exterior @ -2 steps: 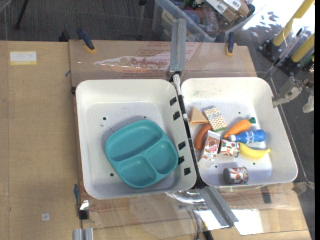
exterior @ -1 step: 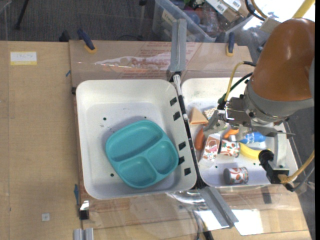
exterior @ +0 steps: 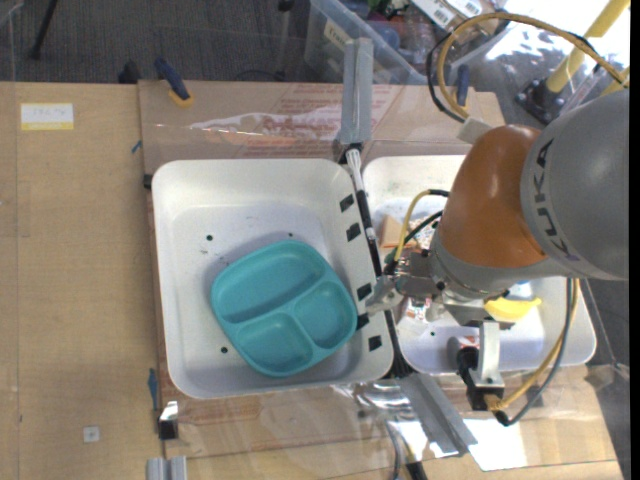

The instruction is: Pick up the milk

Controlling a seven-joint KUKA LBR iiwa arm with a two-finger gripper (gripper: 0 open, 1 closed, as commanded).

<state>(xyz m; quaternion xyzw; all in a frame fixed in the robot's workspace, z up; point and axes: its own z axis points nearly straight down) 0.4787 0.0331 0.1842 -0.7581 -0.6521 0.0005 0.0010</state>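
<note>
Where the two bins meet on my overhead feed, I see the left bin [exterior: 180, 218] carrying a teal divided plate [exterior: 285, 308] toward its near right corner. The right bin [exterior: 560, 343] sits mostly under the arm [exterior: 530, 198], which hangs over its left half. A yellow item [exterior: 512, 308] peeks out beside the wrist. I cannot pick out the milk, and I cannot tell the gripper's state.

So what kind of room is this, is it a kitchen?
Probably not a kitchen. It looks like a robot lab or workshop: a grey and orange robot arm reaches over two white bins on a wooden bench, and a clear box of odds and ends sits behind.
</note>
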